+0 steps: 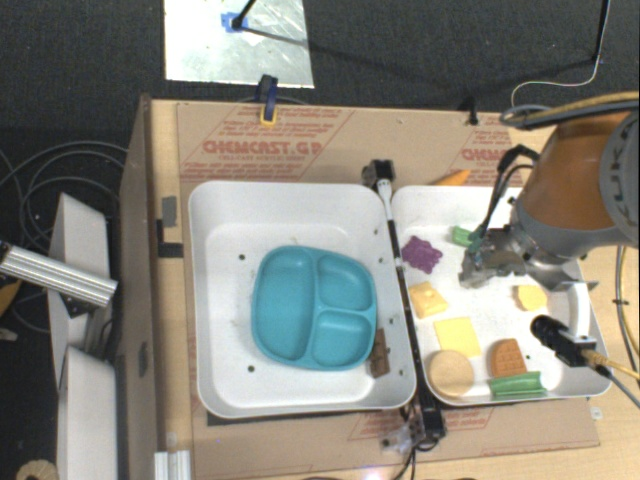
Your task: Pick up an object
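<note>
- The arm [580,178] comes in from the right and leans over the right bin [425,200], so its tool [478,266] hangs low above the upper middle of that bin.
- I cannot tell if the tool is open or closed, because the dark wrist covers it from above. I see no object inside it.
- The things to pick up all lie in the right bin. A purple piece [421,254] and a small green piece [461,236] are near the tool, on its left side.
- Lower in the bin there are a yellow wedge [427,299], a pale yellow square [456,335], a round tan cookie [450,371], a brown waffle piece [507,357] and a green stick [516,385] at the front wall.
- One more yellow piece [530,296] lies just right of the tool, partly under the arm.
- The left bin [215,218] holds a blue divided plate [314,307] in the middle, probably as a place for the things later.
- In my judgement the small green piece is the easiest one: it is the closest, and there is free white floor around it.
- The lower things lie close together and near the walls, so there is less room there.
</note>
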